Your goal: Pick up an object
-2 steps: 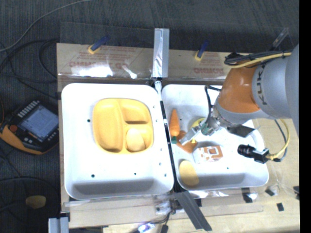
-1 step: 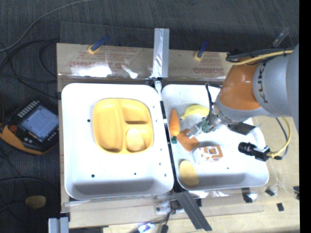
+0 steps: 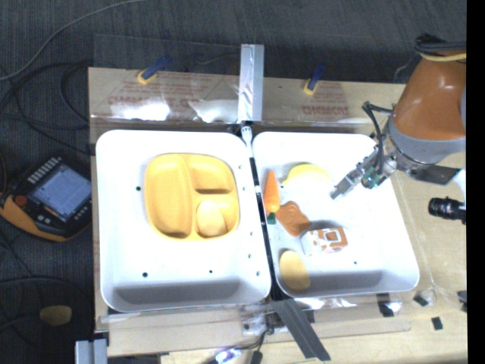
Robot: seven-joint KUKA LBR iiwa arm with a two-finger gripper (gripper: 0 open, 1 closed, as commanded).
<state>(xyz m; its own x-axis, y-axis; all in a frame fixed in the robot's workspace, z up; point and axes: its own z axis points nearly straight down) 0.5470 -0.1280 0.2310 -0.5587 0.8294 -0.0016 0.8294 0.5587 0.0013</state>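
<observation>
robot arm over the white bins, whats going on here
A grey and orange robot arm reaches in from the right, its gripper over the right bin with nothing between its fingers. That bin holds a carrot, a pale yellow piece, a brown piece, a white and orange packet and a yellowish lump. The left bin holds a yellow divided tray. Nothing has been picked up yet.
</observation>
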